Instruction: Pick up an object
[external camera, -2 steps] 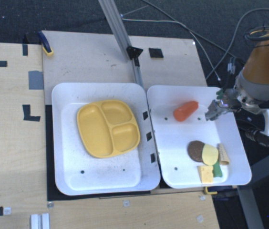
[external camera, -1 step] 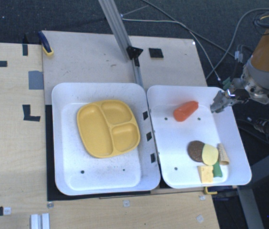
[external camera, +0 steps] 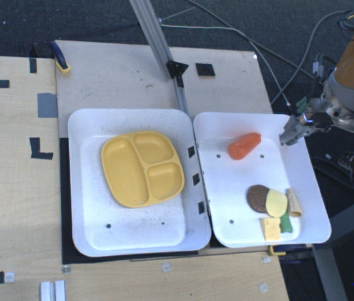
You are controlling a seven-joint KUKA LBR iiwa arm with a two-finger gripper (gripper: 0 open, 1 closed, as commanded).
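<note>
Orange stands out nearest my tool (external camera: 292, 134): a carrot-like piece (external camera: 245, 145) lies in the right bin (external camera: 227, 123), a little to the left of my fingertips and slightly lower in the view, apart from them with bare white floor between. My tool hangs over the right rim of that bin, near its upper corner, with my grey wrist and its orange band (external camera: 351, 64) rising behind it toward the upper right. I cannot tell from this angle how my fingers are set, and nothing shows between them. Farther below my tool, toward the bin's lower right corner, a small cluster sits together: a brown round piece (external camera: 258, 197), a pale yellow oval (external camera: 277, 203) overlapping its right side, a tan cork-like piece (external camera: 294, 202) touching the oval on the far side, and under them a yellow block (external camera: 270, 228) with a green piece (external camera: 286, 224) just beside it. Well to the left of my tool, across the divide between the two bins, the left bin (external camera: 86, 130) holds a yellow divided plate (external camera: 142, 167) with three compartments, lying flat. Both bins rest on the desk (external camera: 14, 187), whose light wood surface carries scraps of dark tape.
</note>
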